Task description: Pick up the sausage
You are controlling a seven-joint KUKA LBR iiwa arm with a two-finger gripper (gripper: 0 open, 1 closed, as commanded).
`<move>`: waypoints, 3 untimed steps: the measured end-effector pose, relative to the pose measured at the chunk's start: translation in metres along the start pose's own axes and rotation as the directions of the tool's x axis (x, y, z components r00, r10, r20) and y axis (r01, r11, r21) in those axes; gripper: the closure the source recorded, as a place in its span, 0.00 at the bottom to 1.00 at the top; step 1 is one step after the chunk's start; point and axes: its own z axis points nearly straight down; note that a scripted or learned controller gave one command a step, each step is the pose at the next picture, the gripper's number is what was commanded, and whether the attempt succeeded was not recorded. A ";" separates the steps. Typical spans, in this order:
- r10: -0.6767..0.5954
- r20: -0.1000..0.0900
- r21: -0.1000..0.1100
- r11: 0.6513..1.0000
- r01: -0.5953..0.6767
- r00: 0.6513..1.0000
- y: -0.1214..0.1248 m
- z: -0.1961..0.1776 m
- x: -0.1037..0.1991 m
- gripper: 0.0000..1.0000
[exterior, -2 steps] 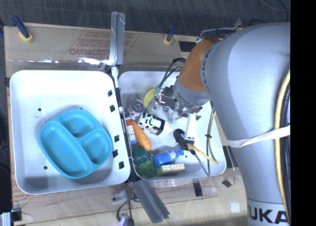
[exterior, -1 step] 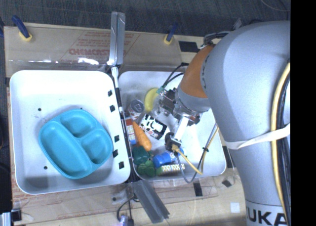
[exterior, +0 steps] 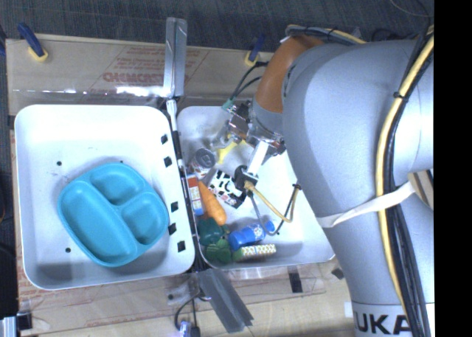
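Observation:
In the right bin [exterior: 310,243], an orange-brown sausage-like piece [exterior: 213,207] lies on its left side, slanted, close to the divider wall. My gripper [exterior: 224,139] hangs over the bin's back part, up and to the right of that piece and apart from it. Nothing shows as held. The big grey arm covers the bin's right half.
Around the sausage lie a small grey can [exterior: 203,157], a black-and-white patterned item [exterior: 226,185], a red-orange piece [exterior: 194,194] by the wall, a green item [exterior: 211,233], a blue item [exterior: 246,236] and a yellow-green strip [exterior: 255,251]. The left bin [exterior: 44,136] holds a blue divided plate [exterior: 82,217].

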 end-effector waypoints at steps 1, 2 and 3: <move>0.019 0.000 0.002 1.000 -0.019 1.000 -0.040 0.001 -0.060 0.00; -0.167 0.000 -0.003 0.986 0.167 0.986 -0.013 0.000 -0.044 0.00; -0.057 0.001 0.001 0.998 0.057 0.998 -0.055 0.001 -0.039 0.00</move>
